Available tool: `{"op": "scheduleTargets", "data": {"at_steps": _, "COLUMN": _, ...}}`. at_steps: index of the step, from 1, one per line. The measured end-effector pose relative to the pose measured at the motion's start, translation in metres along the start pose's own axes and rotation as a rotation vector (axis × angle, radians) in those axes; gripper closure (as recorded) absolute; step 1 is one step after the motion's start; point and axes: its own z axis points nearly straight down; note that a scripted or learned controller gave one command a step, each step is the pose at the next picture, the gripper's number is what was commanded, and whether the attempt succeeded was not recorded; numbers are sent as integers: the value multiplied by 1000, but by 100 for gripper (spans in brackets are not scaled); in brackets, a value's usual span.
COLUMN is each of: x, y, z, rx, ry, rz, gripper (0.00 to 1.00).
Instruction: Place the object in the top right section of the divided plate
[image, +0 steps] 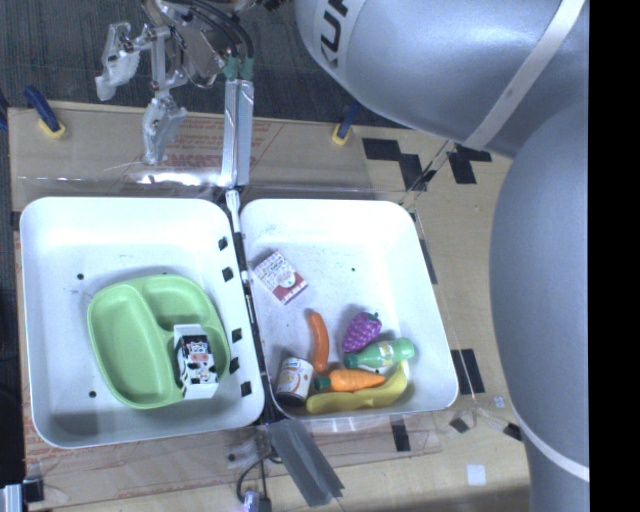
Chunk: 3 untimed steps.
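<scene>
**Carton on plate; gripper raised behind the bins**

The gripper (150, 75) sits at the upper left of the camera view, above the bench beyond the far edge of the left bin (60, 230). It carries nothing. Metal parts and cables crowd around it, so how far it is open cannot be read from this angle.

The grey arm (470, 60) fills the upper right of the view and runs down the right side.

Left bin contents:
- A green divided plate (125, 340) lies near the middle of the bin, slightly toward the near side. It has one long section on the left and two smaller sections on the right.
- A small white carton (197, 362) with a black-and-white cow print lies on the plate. It rests in the lower right section, its near end reaching the plate rim. The upper right section holds nothing.

Right bin (400, 240) contents:
- A small red-and-white box (279, 276) lies alone near the left wall, apart from the other items.
- A cluster sits in the near corner: an orange sausage (318, 340), purple grapes (362, 330), a green bottle (382, 353), a carrot (350, 380), a banana (360, 400) and a can (294, 379). The carrot lies on the banana; the can touches the banana's left end.
</scene>
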Motion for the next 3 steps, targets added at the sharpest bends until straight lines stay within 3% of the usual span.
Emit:
{"op": "scheduleTargets", "data": {"at_steps": 1, "x": 0, "y": 1, "z": 0, "rx": 0, "ry": -1, "rz": -168, "gripper": 0}}
{"op": "scheduleTargets", "data": {"at_steps": 2, "x": 69, "y": 31, "z": 86, "rx": -3, "ry": 9, "rz": -320, "gripper": 0}}
{"op": "scheduleTargets", "data": {"at_steps": 3, "x": 71, "y": 26, "z": 81, "rx": -3, "ry": 6, "rz": -398, "gripper": 0}}
